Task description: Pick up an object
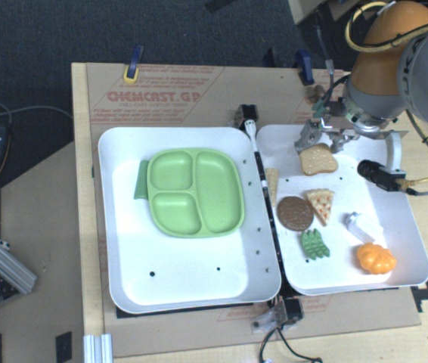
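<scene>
Looking down at a slant on the tabletop [85,203]: two shallow white bins side by side on a brown board. Left bin [123,263], holding a green divided plate [196,191] with three compartments, set near its upper middle. Right bin [407,225], holding several toy foods: a slice of bread [318,160] near the top, a brown round cookie [296,212] lower down by the inner wall, a pizza wedge [321,204] just beside the cookie on its right, a green leafy piece [315,244] below the cookie, a small pale bottle-like item [356,224] to the right, and an orange pepper [375,258] near the bottom right corner. Grey arm with orange band [392,32] reaching in from the right, wrist over the top of the right bin. Pincer [321,134] poised just above the bread slice, fingers spread, one to each side of the slice's upper edge; nothing seen clamped between them. Bread lying flat on the bin floor, well apart from the pepper.
</scene>
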Available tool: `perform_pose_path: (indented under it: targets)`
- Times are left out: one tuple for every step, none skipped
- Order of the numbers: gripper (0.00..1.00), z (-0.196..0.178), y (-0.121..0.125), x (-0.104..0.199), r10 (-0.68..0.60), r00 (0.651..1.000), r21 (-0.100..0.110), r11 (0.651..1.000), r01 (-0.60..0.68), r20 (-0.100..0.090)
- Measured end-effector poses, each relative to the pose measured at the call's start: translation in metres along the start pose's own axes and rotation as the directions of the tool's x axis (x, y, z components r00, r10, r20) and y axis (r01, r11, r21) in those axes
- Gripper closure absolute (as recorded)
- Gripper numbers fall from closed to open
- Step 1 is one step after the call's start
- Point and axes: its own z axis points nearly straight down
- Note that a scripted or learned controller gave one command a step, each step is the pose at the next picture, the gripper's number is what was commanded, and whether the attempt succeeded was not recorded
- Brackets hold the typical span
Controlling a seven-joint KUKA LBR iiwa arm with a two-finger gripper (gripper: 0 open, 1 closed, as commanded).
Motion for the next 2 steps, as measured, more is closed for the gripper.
perform_pose_path:
  targets:
    - [1.00,-0.053,0.006,0.010,-0.003,1.000,0.000,1.000,0.003,-0.001]
    - [1.00,-0.071,0.007,0.010,-0.002,1.000,0.002,1.000,0.002,-0.001]
